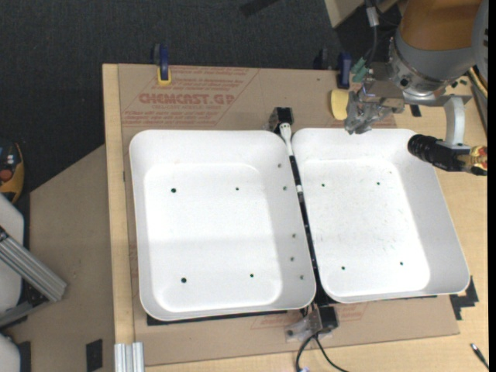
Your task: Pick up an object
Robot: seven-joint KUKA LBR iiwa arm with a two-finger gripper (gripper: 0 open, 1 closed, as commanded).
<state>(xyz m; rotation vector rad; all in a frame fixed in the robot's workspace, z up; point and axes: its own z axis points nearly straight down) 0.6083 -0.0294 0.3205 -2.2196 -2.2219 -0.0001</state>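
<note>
- A robotics lab test bench, seen from above: two shallow white bins (209, 223) sit side by side on a brown board (194, 91) printed "CHEMCAST GP", below and left of the pincer (360, 124).
- Blue clamps (162, 60) pin the board's far edge, well left of the pincer.
- Aluminium framing (31, 270) and loose cables (318, 347) lie far below-left, beside dark carpet (116, 14).

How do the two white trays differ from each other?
The left shallow white bin has a clean floor and a shaded far half; the right shallow white bin is speckled with fine dark specks and evenly lit. The gripper hangs at the right bin's far edge. Both have four dark dots.
</note>
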